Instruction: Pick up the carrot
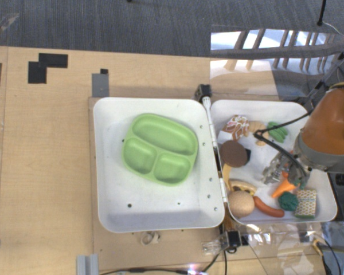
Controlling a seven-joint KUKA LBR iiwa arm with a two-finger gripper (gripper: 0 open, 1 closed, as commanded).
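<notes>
The carrot is a small orange piece with a dark green top. It lies in the right bin, near that bin's front right corner. My gripper hangs low over the right bin, with its metal tip just above and to the left of the carrot, touching or nearly touching its upper end. The grey wrist and orange band cover the bin's right side.
Around the carrot lie a red sausage, a tan roll, a speckled cracker block, a brown disc, a frosted pastry and a green item. The left bin holds a green divided plate.
</notes>
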